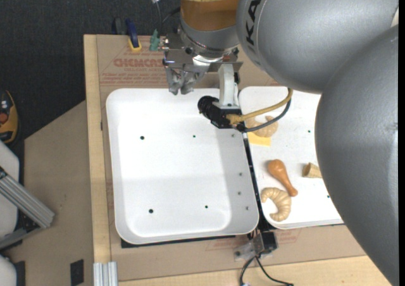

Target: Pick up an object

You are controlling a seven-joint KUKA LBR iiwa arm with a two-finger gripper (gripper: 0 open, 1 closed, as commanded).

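My gripper (180, 86) hangs over the far rim of the left bin (171, 171), below the orange wrist band. Its fingers are shut and close together with nothing between them. The objects lie in the right bin (304, 215), all apart from the gripper: a pale croissant (277, 203) near the front, an orange drumstick-shaped piece (282, 176) just behind it, a small tan wedge (311, 170) to the right, and a yellow slice (259, 138) beside a tan curved piece (268, 128) near the dividing wall.
The grey arm covers the upper right of the view and hides much of the right bin. A black cable fitting (214, 112) hangs off the wrist over the bins' shared wall. Cardboard (95, 152) borders the bins on the left.
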